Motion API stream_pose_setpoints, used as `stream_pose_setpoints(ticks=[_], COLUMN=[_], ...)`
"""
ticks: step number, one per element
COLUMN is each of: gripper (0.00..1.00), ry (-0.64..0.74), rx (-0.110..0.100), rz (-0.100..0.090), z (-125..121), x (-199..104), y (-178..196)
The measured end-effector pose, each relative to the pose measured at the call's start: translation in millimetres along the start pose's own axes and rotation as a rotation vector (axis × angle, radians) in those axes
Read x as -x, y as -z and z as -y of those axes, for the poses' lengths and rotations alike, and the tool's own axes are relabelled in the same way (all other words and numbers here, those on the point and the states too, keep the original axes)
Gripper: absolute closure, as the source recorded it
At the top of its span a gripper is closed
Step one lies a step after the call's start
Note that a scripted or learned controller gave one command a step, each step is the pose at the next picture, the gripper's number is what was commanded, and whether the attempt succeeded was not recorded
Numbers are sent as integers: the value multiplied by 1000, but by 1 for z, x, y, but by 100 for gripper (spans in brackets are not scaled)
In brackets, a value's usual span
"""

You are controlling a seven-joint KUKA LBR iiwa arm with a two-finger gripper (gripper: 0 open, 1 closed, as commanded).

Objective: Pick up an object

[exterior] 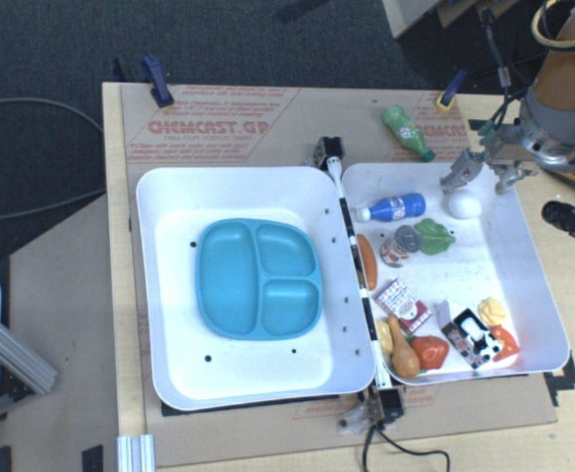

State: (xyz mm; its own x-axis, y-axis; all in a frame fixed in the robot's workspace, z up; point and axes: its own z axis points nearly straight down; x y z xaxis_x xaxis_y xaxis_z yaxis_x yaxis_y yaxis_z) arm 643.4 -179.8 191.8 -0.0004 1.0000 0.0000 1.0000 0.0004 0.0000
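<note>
The right bin (535, 264) holds several small objects: a blue bottle (395, 207), a white ball (463, 205), a green leafy piece (432, 236), a small can (399, 247), a sausage (367, 261), a red and white packet (403, 304), a black and white item (470, 338), a tomato (430, 350) and a brownish pear shape (403, 359). My gripper (485, 175) hangs over the bin's far edge, just above and behind the white ball. Its fingers are spread open with nothing between them.
The left bin (169, 214) holds a blue divided plate (259, 276). A green bottle (407, 131) lies on the board outside the bins, behind the right one. Blue clamps (156, 80) grip the board's far edge.
</note>
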Motion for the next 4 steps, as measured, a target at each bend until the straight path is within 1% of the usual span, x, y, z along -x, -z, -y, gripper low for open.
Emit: stream_pose_setpoints(ticks=[1,2,3,4], gripper=[0,0,0,0], ry=[-1,1,-1,-2], rx=[2,1,1,-1], rz=[1,0,0,0], z=[67,5,33,134], x=[-18,-52,-47,-29], y=[-80,-103,-106,-108])
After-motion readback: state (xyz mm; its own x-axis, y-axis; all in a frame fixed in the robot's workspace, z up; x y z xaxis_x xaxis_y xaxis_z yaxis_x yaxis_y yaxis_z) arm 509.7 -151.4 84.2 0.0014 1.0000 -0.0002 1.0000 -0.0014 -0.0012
